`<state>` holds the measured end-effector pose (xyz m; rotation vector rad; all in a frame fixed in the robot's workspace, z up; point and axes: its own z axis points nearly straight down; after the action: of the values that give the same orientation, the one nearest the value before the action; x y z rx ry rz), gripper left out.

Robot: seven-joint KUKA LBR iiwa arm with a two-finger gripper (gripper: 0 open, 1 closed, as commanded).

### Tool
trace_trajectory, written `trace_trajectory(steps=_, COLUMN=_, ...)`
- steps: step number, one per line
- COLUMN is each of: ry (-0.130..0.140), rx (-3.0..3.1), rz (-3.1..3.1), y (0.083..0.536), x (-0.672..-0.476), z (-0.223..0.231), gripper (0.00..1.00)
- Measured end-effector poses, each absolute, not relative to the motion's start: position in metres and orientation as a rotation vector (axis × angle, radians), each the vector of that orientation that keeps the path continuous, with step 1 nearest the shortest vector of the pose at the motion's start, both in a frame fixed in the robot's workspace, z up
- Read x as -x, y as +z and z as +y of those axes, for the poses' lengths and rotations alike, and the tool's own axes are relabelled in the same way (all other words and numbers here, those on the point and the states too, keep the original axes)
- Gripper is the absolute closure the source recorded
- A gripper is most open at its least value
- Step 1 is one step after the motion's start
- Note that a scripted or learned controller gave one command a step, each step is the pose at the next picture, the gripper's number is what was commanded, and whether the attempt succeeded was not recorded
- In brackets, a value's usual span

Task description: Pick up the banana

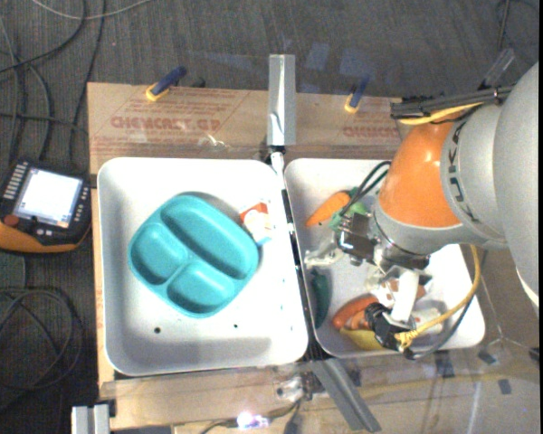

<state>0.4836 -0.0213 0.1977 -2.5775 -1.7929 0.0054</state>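
In the left bin [110, 206] I see a teal divided plate [195, 253] with a small red-and-white piece [256, 220] at its upper right; neither hinders me. In the right bin [462, 328], a dark green thing [319, 295] hugs the left wall and a carrot [330, 209] lies upper left. The banana [362, 339] lies along the lower wall, with possibly an orange-red fruit [351, 313] crowding it. It is probably light, smooth and curved, so I'd grip mid-body. The gripper [348, 242] hangs above; I cannot tell how its jaws stand.
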Motion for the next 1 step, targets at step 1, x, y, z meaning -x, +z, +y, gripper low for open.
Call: trace_trajectory(steps=1, ry=0.008, rx=2.629, rz=-1.718, y=0.1824, x=-0.5052, z=-0.0940, gripper=0.00)
